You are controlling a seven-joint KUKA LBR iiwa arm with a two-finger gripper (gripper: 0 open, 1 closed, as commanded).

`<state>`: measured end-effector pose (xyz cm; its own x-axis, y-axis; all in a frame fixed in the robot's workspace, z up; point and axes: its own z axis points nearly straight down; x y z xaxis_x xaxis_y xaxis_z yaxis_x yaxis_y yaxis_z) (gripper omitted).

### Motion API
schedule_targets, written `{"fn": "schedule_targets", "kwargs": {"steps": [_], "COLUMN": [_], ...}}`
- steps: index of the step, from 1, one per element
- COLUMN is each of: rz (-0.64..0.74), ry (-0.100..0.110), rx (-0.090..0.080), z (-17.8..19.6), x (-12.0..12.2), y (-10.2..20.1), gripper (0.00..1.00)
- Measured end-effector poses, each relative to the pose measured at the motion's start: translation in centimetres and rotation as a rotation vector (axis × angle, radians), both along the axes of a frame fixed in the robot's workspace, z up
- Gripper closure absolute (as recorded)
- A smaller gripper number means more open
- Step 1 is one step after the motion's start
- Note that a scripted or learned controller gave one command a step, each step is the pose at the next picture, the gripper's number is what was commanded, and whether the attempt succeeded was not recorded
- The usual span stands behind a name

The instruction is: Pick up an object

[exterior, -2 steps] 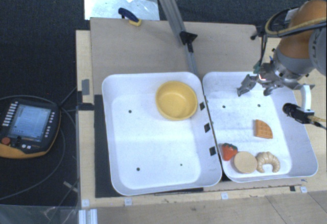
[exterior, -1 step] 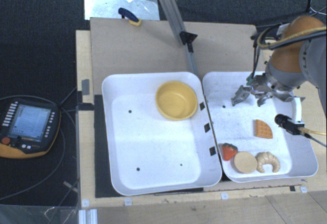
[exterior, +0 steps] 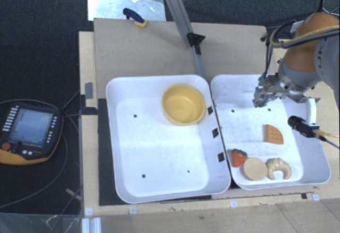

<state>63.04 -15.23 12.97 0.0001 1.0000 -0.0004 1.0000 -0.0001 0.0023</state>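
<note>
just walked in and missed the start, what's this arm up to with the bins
The grey arm's gripper hangs over the upper part of the right bin, above bare floor and apart from the toy food. A waffle piece lies midway down, and a tomato, round cracker and croissant sit along the bottom edge. A yellow bowl rests in the left bin. Nothing looks picked up yet.

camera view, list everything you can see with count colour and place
bins: 2, white, side by side on the bench
bowl: 1, yellow, left bin, far right corner
waffle piece: 1, orange-brown, right bin, middle right
tomato: 1, red, right bin, near left
round biscuit: 1, beige, right bin, near edge
croissant: 1, tan, right bin, beside the biscuit
pendant: 1, yellow and grey, floor at left
arm: 1, grey and orange, from the right
gripper: 1, grey, over right bin's far part
</note>
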Motion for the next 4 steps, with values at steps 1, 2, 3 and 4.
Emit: {"fn": "schedule_targets", "kwargs": {"steps": [1,2,3,4], "rz": [0.0,0.001,0.001,0.004], "ry": [-0.003,-0.004,-0.003,0.001], "rx": [-0.001,-0.001,-0.001,0.001], "z": [5.4,11.4,16.7,16.7], "x": [-0.4,0.1,0.2,-1.0], "y": [-0.9,-1.6,-1.6,3.6], "gripper": [1.0,1.0,1.0,1.0]}}
